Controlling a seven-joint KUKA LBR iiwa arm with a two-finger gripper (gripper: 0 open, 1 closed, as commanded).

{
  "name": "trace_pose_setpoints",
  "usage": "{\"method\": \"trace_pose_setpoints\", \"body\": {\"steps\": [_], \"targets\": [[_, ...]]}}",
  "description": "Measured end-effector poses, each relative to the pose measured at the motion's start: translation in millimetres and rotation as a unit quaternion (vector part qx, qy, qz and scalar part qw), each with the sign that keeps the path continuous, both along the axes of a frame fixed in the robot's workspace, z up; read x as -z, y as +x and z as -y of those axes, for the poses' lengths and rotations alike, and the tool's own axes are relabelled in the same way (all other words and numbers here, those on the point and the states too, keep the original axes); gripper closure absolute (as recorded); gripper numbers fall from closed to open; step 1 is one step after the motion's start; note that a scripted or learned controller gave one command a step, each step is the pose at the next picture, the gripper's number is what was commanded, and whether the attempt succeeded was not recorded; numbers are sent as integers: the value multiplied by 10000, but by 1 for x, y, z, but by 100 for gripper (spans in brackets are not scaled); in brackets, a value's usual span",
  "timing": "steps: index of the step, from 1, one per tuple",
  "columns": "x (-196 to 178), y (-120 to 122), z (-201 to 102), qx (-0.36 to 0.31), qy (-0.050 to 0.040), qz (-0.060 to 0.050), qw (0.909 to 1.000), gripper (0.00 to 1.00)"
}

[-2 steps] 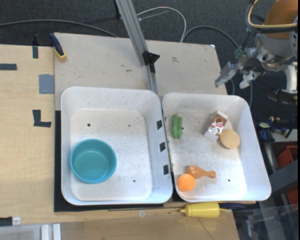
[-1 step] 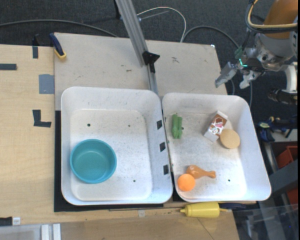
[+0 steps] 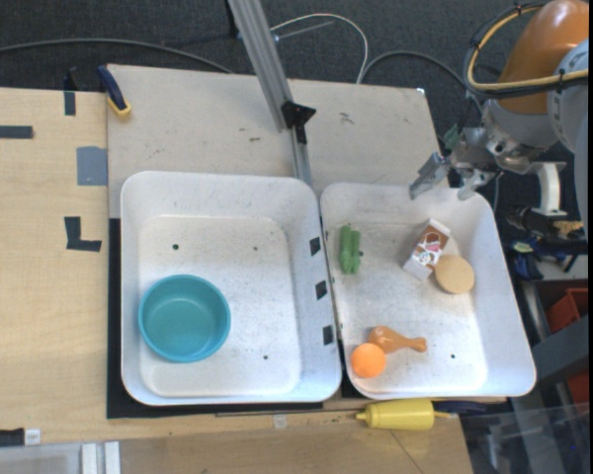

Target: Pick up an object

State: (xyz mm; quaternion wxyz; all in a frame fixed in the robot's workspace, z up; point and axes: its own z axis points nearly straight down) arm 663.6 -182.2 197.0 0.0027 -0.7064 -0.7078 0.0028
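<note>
- Gripper [image 3: 445, 180] fingers spread, nothing between them, above right bin [image 3: 504, 363] far edge
- We judge small carton [image 3: 428, 248] light, stiff; pinch its flat sides

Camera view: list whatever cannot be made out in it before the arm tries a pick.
- Gripper: small and blurred over the right bin's far edge; the state of its grip cannot be read.
- Small carton: its print is too small to read.
- Yellow bottle: outside the bin; the near rim covers its upper side.
- Arm: cut off by the picture's right edge.
</note>
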Motion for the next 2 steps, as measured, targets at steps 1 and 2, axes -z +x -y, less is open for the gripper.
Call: {"method": "trace_pose_setpoints", "body": {"steps": [1,2], "targets": [[64,-5,-1,0,0,0,10000,0],[111,-6,-2,-6,-7,20,10000,0]]}}
